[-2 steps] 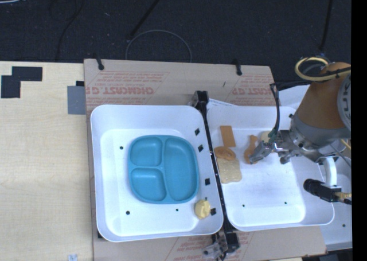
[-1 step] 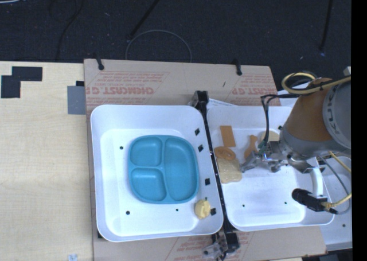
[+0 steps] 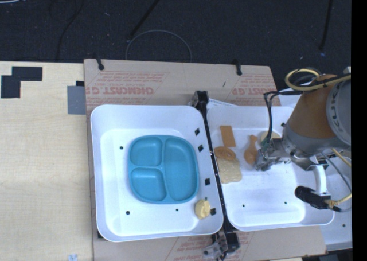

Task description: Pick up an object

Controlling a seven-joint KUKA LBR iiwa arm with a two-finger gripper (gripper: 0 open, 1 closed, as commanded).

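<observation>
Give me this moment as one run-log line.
arm: over right bin | gripper: low beside orange food piece | grasp: none seen | left bin: blue tray, yellow lump

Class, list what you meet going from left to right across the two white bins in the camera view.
Blue three-compartment plastic plate → small pale yellow lump → flat orange-brown rectangular strip → small orange-brown chunk → the arm's pincer.
</observation>
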